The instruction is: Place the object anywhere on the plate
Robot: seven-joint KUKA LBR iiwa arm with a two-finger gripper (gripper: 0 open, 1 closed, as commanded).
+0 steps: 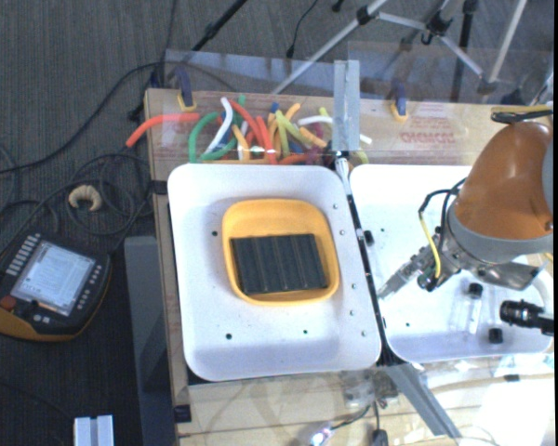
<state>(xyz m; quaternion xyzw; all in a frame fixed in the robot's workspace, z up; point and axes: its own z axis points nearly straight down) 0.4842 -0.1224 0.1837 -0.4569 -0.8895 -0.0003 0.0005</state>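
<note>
A yellow square plate (260,212) sits in the middle of the left white bin (205,333). A dark ribbed rectangular object (279,264) lies flat on the plate and covers most of its floor. My gripper (409,273) hangs over the right bin (400,207), just right of the divider between the bins. It is apart from the plate and the dark object. The orange and grey wrist (502,193) hides most of the gripper.
A heap of coloured tubes (251,137) lies behind the left bin. A clear upright panel (346,100) stands at the back between the bins. A control pendant (46,282) rests on the floor at the left.
</note>
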